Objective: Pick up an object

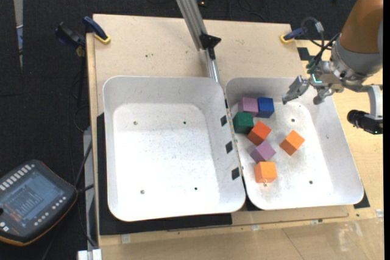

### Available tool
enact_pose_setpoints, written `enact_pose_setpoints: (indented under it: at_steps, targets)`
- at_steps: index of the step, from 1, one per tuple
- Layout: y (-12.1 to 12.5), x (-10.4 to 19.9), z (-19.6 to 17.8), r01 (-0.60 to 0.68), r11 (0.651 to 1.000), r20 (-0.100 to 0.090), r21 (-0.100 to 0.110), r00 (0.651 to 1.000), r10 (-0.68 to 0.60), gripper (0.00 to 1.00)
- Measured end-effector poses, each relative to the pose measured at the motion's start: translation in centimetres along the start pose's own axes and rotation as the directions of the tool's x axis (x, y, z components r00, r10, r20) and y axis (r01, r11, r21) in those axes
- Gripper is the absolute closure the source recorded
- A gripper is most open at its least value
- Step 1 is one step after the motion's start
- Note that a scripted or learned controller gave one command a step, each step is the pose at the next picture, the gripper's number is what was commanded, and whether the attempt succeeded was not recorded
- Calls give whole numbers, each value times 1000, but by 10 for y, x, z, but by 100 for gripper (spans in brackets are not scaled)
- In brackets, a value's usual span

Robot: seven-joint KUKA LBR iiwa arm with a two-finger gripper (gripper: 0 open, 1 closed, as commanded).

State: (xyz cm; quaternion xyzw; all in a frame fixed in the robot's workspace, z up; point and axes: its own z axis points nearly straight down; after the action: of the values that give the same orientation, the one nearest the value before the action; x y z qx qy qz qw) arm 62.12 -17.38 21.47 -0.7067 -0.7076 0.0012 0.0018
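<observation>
I see my gripper hanging over the right bin's top edge, jaws apart, holding nothing. The blocks sit below and left of the jaws. The blue block is nearest, sitting square. Bare floor lies below the jaws.

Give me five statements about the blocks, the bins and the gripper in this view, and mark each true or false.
1. All the blocks lie in the right bin. True.
2. The gripper holds the blue block. False: its jaws stand open and bare above the bin's far edge, apart from the block.
3. Three orange blocks are there. True: one by the green block, one alone, one nearest the camera.
4. The green block lies in the left bin. False: it is in the right bin.
5. There are two purple blocks. True: and.
</observation>
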Motion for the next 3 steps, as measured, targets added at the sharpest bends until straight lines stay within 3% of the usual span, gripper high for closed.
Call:
enact_pose_setpoints:
  at_steps: [1,3]
  targets:
    - [1,0,-3,2,1000,2,-4,1000,-2,0]
    - [-1,16,111,0,1000,0,2,1000,0,0]
